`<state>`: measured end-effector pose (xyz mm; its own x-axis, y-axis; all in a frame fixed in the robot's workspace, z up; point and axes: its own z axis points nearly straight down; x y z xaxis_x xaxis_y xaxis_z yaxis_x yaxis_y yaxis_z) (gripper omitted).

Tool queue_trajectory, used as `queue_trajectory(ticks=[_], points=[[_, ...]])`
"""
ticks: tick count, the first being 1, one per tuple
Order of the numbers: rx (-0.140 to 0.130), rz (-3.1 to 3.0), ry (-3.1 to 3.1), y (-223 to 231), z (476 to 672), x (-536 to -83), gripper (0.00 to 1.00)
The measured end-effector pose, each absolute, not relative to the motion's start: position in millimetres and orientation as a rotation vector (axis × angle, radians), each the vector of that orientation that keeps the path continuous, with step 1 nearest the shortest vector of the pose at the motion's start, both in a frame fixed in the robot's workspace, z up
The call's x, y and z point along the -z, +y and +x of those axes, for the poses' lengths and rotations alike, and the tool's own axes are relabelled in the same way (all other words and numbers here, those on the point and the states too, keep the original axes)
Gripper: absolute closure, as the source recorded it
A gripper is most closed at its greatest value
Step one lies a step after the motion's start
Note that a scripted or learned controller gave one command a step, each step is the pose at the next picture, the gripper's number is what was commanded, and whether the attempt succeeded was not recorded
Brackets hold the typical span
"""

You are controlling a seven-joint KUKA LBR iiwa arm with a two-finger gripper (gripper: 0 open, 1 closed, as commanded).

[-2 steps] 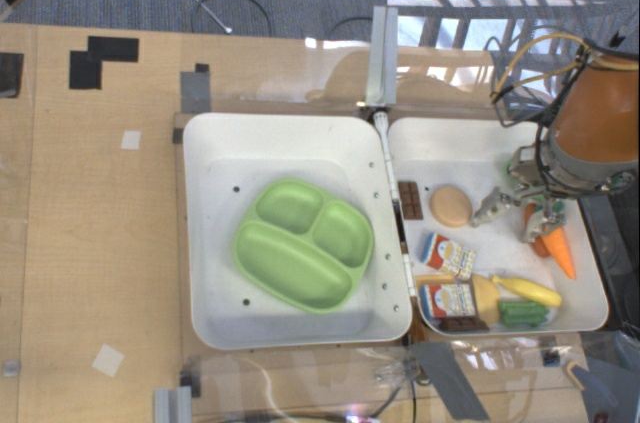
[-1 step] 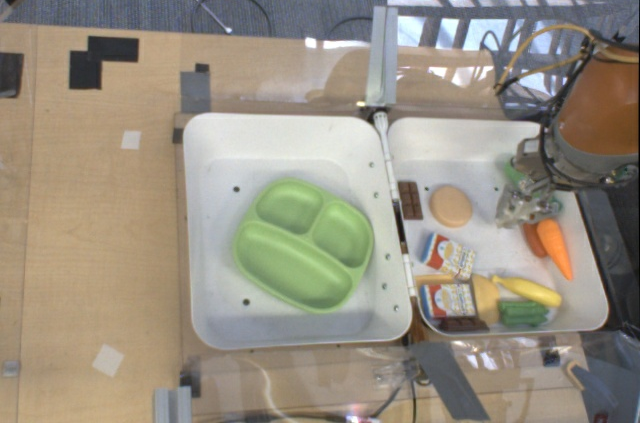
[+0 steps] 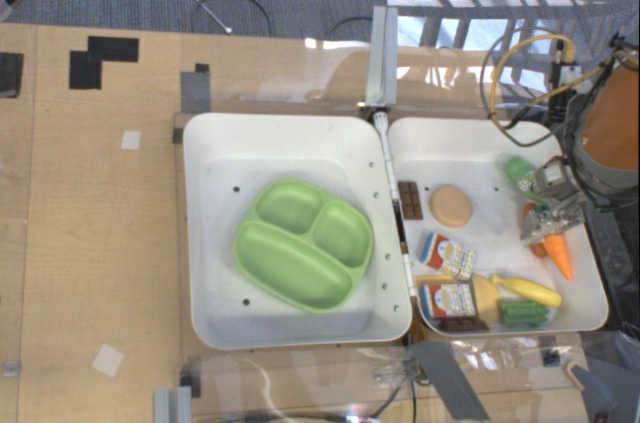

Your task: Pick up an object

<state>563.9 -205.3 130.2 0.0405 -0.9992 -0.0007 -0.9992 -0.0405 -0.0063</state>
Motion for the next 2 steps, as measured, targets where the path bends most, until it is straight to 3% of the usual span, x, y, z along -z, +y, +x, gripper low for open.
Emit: queue_trajectory(ticks=[1, 2], points=[[0.010, -1.973, 2.431, -124.9, 600.9, -237.0, 1.00], [0.005, -2.607, 1.746, -174.0, 598.2, -218.6, 1.00]])
